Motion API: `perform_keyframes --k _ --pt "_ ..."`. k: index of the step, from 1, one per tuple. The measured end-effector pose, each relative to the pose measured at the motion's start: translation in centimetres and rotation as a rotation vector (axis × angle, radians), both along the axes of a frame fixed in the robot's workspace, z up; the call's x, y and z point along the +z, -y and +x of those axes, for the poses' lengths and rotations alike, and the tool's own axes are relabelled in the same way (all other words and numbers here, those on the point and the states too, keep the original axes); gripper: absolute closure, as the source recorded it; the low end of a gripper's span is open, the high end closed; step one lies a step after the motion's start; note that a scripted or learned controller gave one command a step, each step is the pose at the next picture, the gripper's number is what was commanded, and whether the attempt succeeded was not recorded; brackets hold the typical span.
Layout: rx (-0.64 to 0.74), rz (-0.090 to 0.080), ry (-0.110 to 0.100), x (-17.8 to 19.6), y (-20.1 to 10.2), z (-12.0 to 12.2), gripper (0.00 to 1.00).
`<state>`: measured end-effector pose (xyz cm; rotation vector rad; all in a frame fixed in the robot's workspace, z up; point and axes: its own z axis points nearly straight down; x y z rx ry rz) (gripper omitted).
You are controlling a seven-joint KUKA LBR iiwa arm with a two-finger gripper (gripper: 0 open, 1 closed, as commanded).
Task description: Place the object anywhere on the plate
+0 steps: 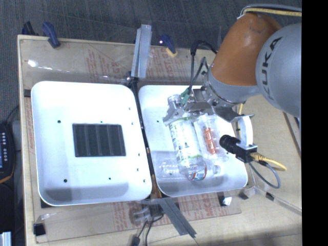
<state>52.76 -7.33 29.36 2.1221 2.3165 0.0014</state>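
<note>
Bottles (185, 140): clear plastic, crinkly, w/ pale labels, piled in right bin (154, 106), from bin centre toward 6 o'clock; one lies lengthwise, another crosswise near bin's 6 o'clock wall w/ a red-and-blue label. A clear packet w/ orange contents (210, 140) sits just beside them at 3 o'clock. Claw (192, 104) hangs at 12 o'clock of the pile, right at the upper bottle's end; can't tell if it's apart or together, metal parts blur into the plastic. Arm (266, 50) enters from 2 o'clock, grey shell, glossy orange band, bent down over the bin. Plate (99, 140), dark, rectangular, ribbed, lies flat mid left bin (51, 101). Both bins smooth white, rounded corners, on the tan bench (77, 55).
</note>
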Motion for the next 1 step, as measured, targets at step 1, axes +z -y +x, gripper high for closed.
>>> perform_keyframes --k 1 --pt "-0.238 -0.001 -0.007 -4.52 -8.22 -1.09 1.00"
